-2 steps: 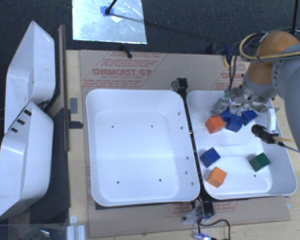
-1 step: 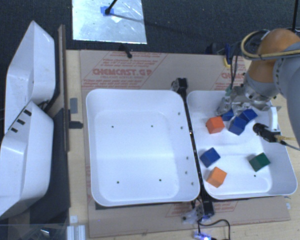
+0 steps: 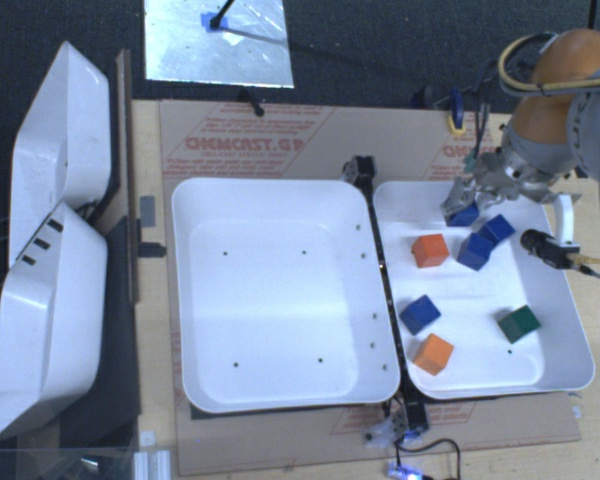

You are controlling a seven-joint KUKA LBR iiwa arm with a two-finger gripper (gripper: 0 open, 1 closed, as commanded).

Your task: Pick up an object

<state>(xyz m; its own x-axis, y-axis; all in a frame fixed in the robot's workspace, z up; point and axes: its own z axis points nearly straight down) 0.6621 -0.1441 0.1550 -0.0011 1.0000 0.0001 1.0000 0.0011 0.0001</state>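
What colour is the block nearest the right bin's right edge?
Dark green, seen in the camera view, lying in the right bin.

The cardboard sheet point(image 3: 270, 133) bears mirrored red print, seemingly "CHEMCAST GP"

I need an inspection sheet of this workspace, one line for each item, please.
Surface: bench under a printed board, bearing the left bin and the right bin.
Job's things: in the right bin, two orange cubes, four blue cubes, one green cube.
Clutter: foil sheet beyond the bench.
Grippers: hand low over the farthest blue cube; grasp cannot be judged.
Cables: yellow and black loops on the arm; wires at the near edge.
Surroundings: two spare white bins leaning at left; dark floor.
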